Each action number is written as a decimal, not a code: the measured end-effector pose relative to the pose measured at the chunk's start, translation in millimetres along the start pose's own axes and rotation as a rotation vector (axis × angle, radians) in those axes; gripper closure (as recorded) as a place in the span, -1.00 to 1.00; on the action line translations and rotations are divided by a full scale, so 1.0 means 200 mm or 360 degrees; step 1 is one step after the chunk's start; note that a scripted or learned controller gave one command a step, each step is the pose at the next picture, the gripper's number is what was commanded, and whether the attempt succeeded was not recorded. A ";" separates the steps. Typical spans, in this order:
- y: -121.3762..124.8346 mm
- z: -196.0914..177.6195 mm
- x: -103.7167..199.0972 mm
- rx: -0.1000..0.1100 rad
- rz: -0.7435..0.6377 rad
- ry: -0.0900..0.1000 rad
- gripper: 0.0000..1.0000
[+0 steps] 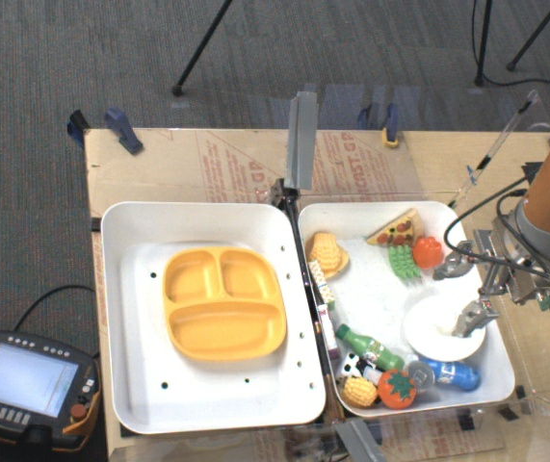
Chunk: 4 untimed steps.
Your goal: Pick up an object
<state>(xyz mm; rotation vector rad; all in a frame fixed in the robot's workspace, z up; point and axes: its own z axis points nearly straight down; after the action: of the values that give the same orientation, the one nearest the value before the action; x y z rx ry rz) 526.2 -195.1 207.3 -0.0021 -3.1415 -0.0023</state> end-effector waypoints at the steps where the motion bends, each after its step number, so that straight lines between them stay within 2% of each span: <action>1: 0.13 0.46 0.14 0.0004 -0.0234 -0.0008 -1.00; 2: 0.25 0.54 -0.30 0.0010 -0.0352 -0.0028 -1.00; 3: 0.10 0.58 -0.61 0.0005 -0.0435 -0.0016 -1.00; 4: 0.21 0.60 -0.49 0.0000 -0.0298 -0.0003 -1.00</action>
<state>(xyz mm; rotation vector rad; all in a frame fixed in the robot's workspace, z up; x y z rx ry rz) 623.7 -152.9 88.0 0.2915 -3.1302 -0.0028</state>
